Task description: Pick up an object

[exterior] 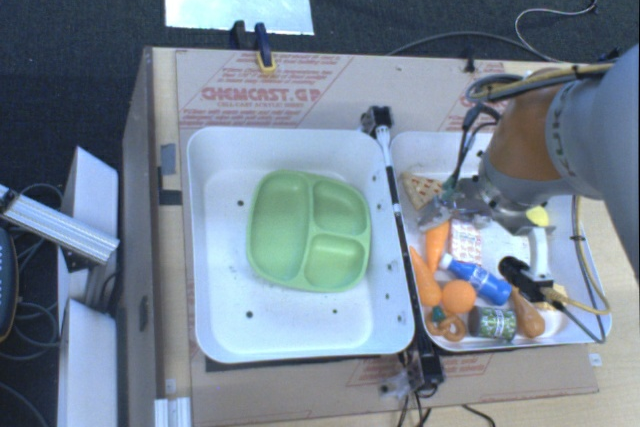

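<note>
One fixed camera is mounted above the bench [300, 80], looking down at a slant. Both white bins fall within frame: the left bin [215, 245] sits central, the right bin [590, 275] near the right edge. Dark floor shows beyond the bench's far side. The arm [590, 125] enters from the right.

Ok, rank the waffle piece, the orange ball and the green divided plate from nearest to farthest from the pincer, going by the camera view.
1. Waffle piece: right bin's upper left corner, just left of the pincer.
2. Orange ball: lower in the right bin, well below the pincer.
3. Green divided plate: left bin, across the divider.
</note>
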Robot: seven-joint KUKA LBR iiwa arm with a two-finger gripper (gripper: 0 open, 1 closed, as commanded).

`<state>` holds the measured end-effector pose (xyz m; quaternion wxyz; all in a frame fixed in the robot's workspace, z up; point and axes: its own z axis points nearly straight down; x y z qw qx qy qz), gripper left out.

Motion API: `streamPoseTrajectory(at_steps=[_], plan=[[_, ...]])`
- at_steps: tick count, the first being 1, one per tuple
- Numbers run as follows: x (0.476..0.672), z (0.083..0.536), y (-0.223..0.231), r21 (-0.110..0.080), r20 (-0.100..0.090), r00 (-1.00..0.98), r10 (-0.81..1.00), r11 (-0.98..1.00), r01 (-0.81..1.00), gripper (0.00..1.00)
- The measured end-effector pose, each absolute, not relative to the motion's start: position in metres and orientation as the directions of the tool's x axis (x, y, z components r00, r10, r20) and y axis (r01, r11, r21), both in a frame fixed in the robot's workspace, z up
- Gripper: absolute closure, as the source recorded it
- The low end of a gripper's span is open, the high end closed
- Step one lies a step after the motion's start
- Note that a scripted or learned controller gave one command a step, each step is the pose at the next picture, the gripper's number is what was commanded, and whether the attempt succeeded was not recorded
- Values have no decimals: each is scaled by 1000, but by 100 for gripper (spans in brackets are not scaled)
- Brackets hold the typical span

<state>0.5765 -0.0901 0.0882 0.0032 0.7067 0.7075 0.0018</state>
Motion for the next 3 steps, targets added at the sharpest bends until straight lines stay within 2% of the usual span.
streamPoseTrajectory(at_steps=[1, 2, 3], plan=[[548, 90, -88, 19, -6, -2, 1000, 2, 1000, 0], [563, 89, -85, 10, -4, -2, 1000, 2, 1000, 0], [565, 101, -83, 17, -1, -5, 1000, 5, 1000, 100]])
